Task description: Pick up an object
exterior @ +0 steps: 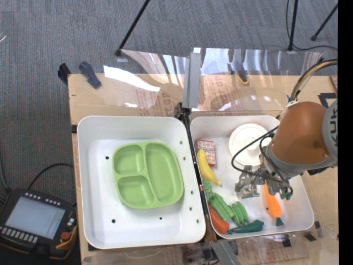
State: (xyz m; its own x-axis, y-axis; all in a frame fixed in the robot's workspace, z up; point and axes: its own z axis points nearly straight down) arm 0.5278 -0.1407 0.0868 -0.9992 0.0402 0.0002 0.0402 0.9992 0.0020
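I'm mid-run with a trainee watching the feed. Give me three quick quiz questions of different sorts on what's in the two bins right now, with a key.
1. True or false: the green divided plate lies in the left bin.
2. Which item lies closest to the pincer? A) banana B) carrot C) small red box
3. Fill in: the white round lid sits toward the ____ of the right bin.

Key: 1 true. 2 B. 3 back, the far end from the camera.
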